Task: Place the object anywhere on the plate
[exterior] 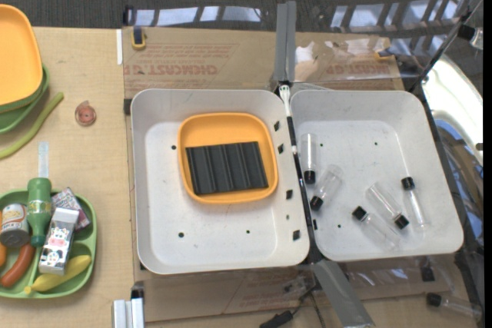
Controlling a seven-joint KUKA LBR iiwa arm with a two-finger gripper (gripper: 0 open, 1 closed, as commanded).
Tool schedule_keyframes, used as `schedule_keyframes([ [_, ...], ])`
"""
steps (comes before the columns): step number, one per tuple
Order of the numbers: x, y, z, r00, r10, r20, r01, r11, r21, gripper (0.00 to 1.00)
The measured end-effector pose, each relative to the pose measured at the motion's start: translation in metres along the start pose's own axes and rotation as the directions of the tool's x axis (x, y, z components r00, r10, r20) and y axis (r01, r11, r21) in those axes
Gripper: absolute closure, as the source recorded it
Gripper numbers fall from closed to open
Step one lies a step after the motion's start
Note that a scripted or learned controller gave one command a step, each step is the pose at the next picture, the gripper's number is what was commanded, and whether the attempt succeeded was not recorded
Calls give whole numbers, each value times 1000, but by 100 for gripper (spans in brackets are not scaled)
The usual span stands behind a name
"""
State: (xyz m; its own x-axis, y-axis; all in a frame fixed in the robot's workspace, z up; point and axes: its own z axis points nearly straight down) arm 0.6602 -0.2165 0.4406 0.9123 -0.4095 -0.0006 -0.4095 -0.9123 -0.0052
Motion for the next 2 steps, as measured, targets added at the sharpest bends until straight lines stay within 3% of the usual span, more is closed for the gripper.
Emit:
schedule_keyframes([
  [1,1,3,0,975,-222,0,222,975,1,100],
  [2,1,1,0,974,-224,-2,224,974,2,100],
])
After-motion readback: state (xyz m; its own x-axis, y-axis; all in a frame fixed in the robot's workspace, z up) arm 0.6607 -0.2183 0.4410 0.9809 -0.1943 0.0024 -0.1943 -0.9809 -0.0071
